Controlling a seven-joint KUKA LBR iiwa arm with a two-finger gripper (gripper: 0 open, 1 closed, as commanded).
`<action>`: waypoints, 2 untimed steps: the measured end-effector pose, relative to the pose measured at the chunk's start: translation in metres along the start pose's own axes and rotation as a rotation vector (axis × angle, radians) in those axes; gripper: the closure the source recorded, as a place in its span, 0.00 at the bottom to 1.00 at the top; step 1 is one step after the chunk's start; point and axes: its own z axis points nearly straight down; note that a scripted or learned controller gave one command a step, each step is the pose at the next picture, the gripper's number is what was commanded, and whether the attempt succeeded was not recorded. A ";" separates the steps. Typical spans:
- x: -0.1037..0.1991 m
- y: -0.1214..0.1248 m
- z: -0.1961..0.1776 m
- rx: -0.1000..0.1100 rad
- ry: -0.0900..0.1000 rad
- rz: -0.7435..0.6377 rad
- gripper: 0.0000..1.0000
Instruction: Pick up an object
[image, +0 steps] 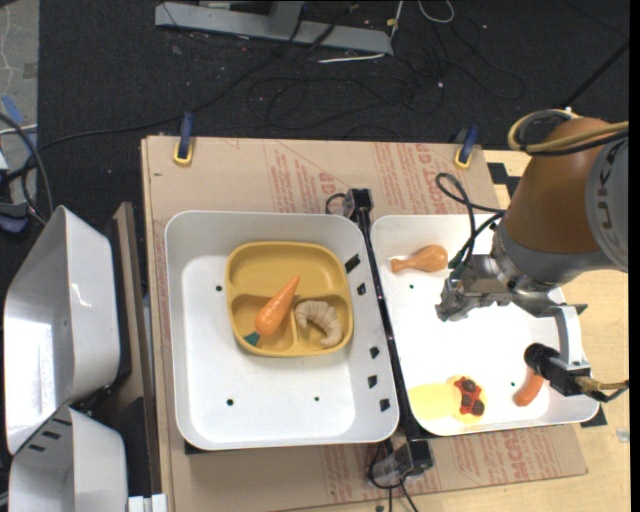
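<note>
My gripper (455, 303) hangs over the middle of the right bin (420, 375), pointing left, with nothing seen between its fingers. A tan chicken drumstick (423, 261) lies just up and left of it near the bin's far edge. At the bin's near edge rests a yellow slice with red and dark toppings (452, 398). An orange sausage-like piece (527, 389) sits at the near right corner. In the left bin (200, 400) stands a yellow divided plate (250, 270) holding a carrot (277, 305) and a pale shrimp-like piece (321, 320).
The two bins sit side by side on a cardboard-covered bench (300, 165), held by yellow clamps (183, 152) at the back. Cables run along the divider between the bins. A white container (60, 300) stands off the bench's left side.
</note>
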 end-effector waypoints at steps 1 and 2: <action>0.051 0.021 0.001 -0.001 0.001 -0.002 1.00; 0.114 0.032 0.002 -0.001 0.001 -0.003 1.00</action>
